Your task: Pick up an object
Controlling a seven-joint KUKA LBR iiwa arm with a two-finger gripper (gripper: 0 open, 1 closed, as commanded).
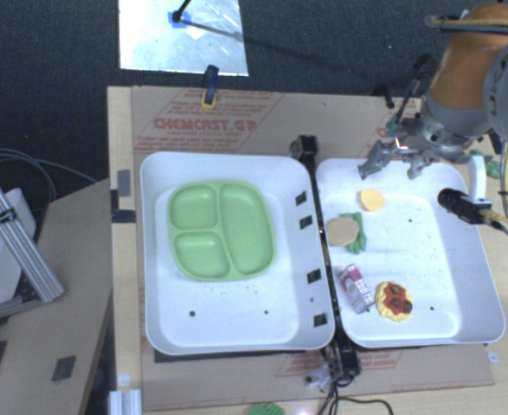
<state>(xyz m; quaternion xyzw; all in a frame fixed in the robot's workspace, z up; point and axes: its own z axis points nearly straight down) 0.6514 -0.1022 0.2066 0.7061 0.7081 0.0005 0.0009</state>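
**Objects untouched, pick not started**

Objects for picking are all seen lying in the right bin: a yellow disc, a tan round piece with a green bit touching its lower right edge, a red-and-white packet, and a yellow piece with red topping just beside the packet. Nothing is lifted.

The gripper is held above the bin's far edge, near the yellow disc but apart from it. Its two fingers are seen spread apart, with nothing between them.

Judged progress: early. Descent, closing on an item and lifting are all left to do. The yellow disc is judged the nearest candidate.

The left bin is occupied by a green divided tray; its three compartments look bare.
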